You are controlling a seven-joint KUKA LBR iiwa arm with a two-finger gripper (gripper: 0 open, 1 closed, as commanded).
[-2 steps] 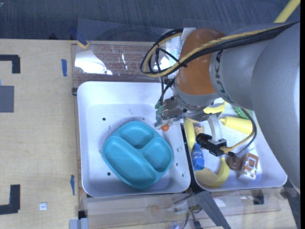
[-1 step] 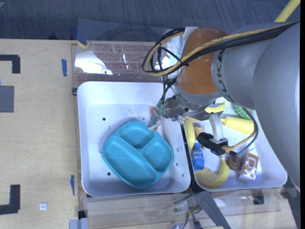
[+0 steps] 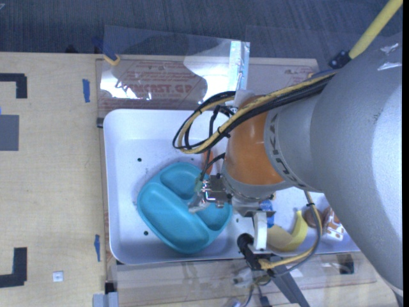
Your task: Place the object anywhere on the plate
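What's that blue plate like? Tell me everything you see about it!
The plate is turquoise, smooth and shiny like plastic, with rounded corners and raised ridges splitting it into compartments. It lies flat, turned at a slant, on the floor of the white bin, toward its near edge. The arm's wrist hangs over its right side and hides that part. The compartments in view look empty.
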